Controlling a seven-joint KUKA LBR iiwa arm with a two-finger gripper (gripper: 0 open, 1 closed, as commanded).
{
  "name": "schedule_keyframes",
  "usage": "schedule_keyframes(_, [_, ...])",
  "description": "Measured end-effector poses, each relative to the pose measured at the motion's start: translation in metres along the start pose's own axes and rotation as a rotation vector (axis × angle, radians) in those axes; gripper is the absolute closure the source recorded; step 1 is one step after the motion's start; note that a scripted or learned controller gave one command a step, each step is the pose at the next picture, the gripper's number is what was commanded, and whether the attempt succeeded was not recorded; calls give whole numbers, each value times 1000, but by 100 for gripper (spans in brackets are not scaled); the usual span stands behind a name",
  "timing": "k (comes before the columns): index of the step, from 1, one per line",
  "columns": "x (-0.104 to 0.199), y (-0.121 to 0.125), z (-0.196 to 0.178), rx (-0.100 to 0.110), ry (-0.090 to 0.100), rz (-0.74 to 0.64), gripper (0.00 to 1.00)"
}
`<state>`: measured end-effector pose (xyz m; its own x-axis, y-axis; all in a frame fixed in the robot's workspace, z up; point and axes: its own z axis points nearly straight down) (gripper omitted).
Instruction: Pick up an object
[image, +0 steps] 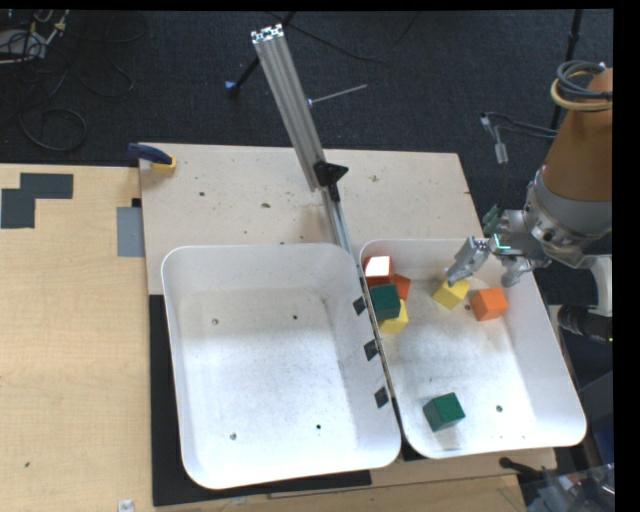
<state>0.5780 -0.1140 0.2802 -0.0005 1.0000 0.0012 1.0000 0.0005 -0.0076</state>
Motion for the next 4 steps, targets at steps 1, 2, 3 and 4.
schedule_keyframes(1, [-1,1,-2,-5,-1,1,0])
schedule_keyframes(2, [3,2,42,0,0,1,0])
schedule_keyframes(3, [9,0,106,3,1,2,0])
schedule_keyframes(4, [10,4,151,1,0,5,0])
